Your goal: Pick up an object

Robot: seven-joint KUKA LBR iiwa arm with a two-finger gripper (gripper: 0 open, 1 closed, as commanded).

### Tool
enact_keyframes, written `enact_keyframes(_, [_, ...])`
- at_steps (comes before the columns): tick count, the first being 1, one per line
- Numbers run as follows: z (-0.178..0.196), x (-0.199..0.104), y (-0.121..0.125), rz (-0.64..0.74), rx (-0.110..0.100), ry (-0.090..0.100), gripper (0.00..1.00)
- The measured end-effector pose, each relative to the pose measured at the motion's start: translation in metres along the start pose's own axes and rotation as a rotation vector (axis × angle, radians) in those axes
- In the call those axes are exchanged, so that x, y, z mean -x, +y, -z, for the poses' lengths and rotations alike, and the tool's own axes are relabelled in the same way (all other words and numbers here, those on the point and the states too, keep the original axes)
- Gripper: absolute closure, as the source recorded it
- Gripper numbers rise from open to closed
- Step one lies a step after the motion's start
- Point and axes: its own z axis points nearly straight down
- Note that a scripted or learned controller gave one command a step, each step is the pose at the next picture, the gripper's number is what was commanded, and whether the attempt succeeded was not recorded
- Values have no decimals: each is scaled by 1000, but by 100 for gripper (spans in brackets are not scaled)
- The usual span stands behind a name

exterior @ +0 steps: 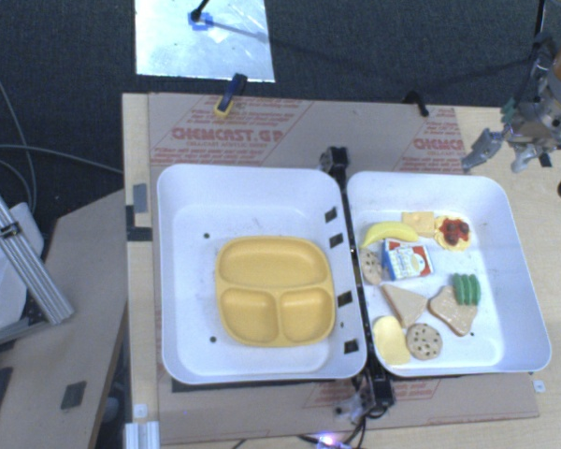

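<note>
My tool [505,148] hangs spread wide, holding nothing, beyond the right bin's [519,251] far right corner; the food pieces [421,283] lie down-left.

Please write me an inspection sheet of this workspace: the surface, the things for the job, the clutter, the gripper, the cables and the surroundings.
Surface: bench board bearing two white bins side by side, left bin and right bin.
Job's things: in the right bin, banana, milk carton, pizza piece, cheese slice, sandwich triangle, toast, green beans, two cookies.
Clutter: yellow divided tray in the left bin; yellow-blue clamp at the board's far edge.
Gripper: gripper above the right bin's far right corner, fingers spread, holding nothing.
Cables: black cables on the floor, left.
Surroundings: dark carpet, shiny sheet, aluminium frame.
</note>
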Motion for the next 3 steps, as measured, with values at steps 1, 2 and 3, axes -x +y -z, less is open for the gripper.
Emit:
enact_keyframes(1, [-150,-12,-19,1,6,-1,0])
enact_keyframes(2, [-158,-33,-92,-2,13,-6,0])
enact_keyframes(3, [-145,-30,-88,-3,19,-11,100])
